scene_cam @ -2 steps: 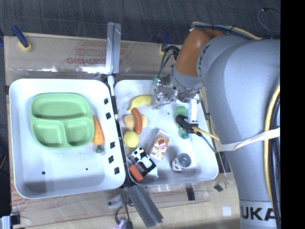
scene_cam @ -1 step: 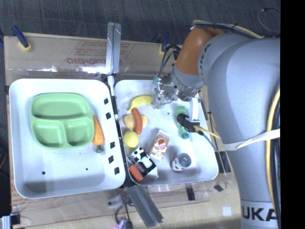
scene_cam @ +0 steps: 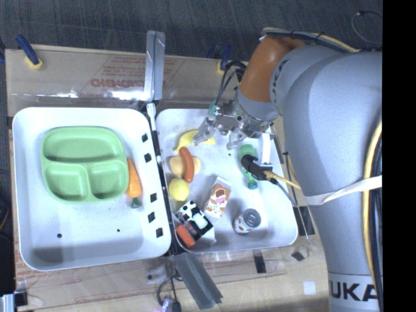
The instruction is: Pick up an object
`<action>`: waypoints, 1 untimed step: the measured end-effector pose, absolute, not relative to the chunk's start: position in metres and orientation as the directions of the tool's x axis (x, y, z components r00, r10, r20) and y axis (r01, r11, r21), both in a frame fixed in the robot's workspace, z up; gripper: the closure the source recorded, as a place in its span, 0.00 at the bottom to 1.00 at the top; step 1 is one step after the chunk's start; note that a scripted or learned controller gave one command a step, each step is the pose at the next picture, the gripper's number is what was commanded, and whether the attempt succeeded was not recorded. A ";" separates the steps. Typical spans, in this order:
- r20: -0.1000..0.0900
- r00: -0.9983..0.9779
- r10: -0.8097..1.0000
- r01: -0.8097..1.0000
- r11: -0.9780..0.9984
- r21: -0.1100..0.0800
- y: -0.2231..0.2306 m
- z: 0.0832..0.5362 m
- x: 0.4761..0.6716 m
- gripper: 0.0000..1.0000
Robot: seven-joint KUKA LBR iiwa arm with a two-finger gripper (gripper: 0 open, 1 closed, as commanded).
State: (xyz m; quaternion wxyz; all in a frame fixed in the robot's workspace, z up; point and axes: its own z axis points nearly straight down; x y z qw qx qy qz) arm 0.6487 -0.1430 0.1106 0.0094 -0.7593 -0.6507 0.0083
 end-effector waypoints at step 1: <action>0.001 0.100 0.995 0.995 -0.100 -0.006 -0.145 0.089 0.604 0.00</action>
